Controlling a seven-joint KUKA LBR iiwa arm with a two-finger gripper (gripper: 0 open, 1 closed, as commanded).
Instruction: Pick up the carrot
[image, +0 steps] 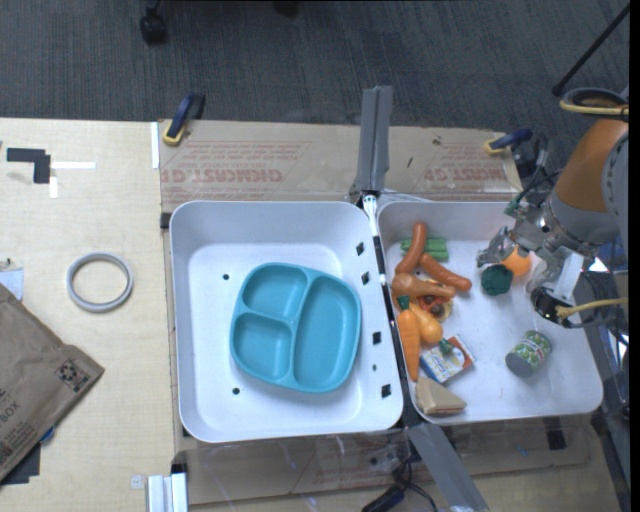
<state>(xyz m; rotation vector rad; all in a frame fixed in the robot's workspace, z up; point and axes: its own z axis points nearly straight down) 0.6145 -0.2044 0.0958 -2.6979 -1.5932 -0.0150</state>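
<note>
Pincer (500, 255) hung over the right bin; its state I could not tell. Left of it lay the carrot (409, 338), probably stiff, light, best gripped mid-body.
</note>
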